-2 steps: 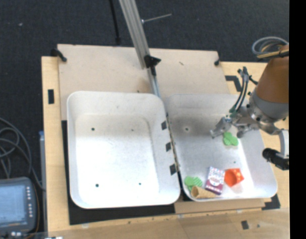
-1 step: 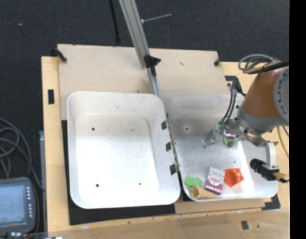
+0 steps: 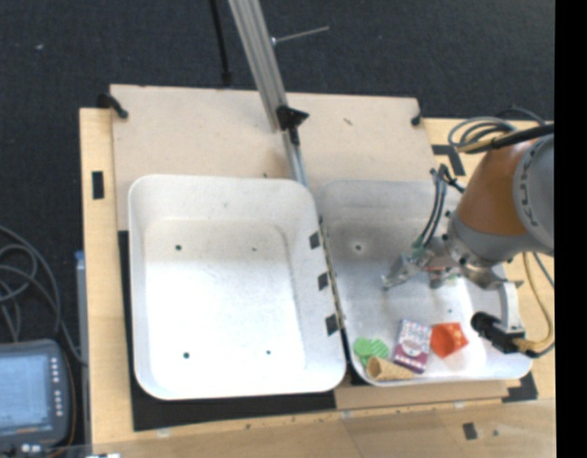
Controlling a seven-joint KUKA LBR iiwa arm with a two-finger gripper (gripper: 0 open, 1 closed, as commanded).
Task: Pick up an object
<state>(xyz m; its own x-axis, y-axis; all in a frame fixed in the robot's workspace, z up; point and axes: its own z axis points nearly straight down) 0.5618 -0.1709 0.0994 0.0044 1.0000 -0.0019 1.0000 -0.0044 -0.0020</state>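
My gripper [image 3: 414, 273] hangs low over the middle of the right bin [image 3: 369, 213], open with nothing between its fingers. The objects lie in that bin's near corner, apart from the gripper. An orange-red block [image 3: 448, 339] is closest, just below and to the right of the gripper. Beside it lies a purple and pink packet [image 3: 413, 343]. Further left lie a green piece [image 3: 369, 347] and a tan cone-shaped piece [image 3: 388, 367] against the front rim.
The left bin [image 3: 226, 284] sits alongside, divided from the right one by clipped rims [image 3: 326, 280]. A slanted aluminium pole [image 3: 264, 55] rises from behind the bins. Black cables [image 3: 498, 337] trail off the arm near the right bin's right rim.
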